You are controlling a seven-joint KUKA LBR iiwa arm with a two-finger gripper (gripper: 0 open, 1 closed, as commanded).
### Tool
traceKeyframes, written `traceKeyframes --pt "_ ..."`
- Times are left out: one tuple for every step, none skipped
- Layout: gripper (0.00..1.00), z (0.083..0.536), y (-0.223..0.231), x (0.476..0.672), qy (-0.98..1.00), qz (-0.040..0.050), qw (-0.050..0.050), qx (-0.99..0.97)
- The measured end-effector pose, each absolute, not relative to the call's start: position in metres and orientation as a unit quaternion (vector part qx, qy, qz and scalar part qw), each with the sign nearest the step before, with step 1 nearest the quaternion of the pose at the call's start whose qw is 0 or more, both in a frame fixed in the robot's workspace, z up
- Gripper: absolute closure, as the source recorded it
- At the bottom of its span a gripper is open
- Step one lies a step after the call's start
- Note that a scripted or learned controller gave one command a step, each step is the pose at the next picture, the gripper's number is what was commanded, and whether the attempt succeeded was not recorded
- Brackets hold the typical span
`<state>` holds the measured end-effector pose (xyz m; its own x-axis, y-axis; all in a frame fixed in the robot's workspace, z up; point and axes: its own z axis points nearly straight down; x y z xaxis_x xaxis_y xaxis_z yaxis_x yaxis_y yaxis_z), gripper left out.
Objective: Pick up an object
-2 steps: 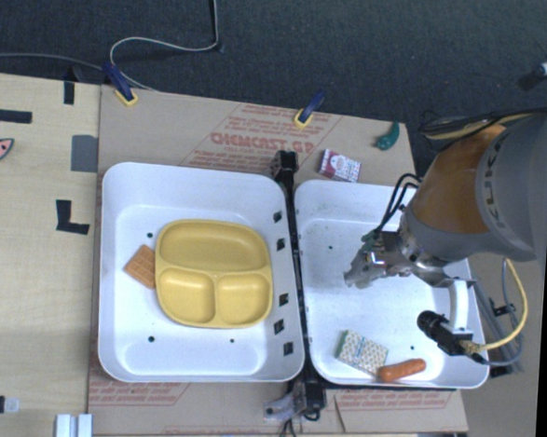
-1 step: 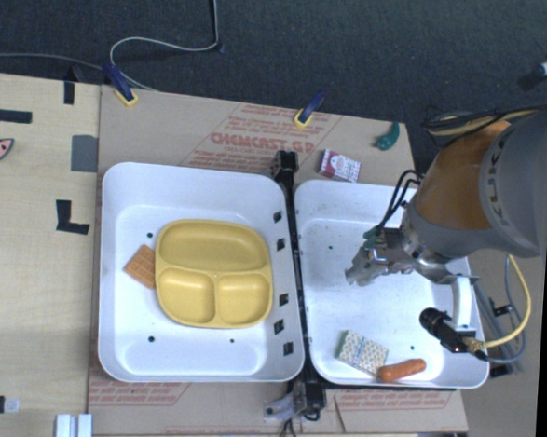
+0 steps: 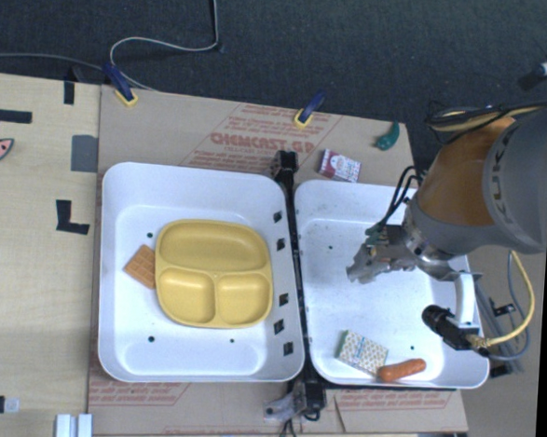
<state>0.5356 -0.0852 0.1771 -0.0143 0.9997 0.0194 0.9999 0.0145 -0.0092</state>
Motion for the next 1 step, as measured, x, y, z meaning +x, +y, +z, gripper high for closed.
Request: traceKeyframes --pt "1.00 0.1863 -0.0840 0.5360 -0.713 -0.0039 0.011 -0.701"
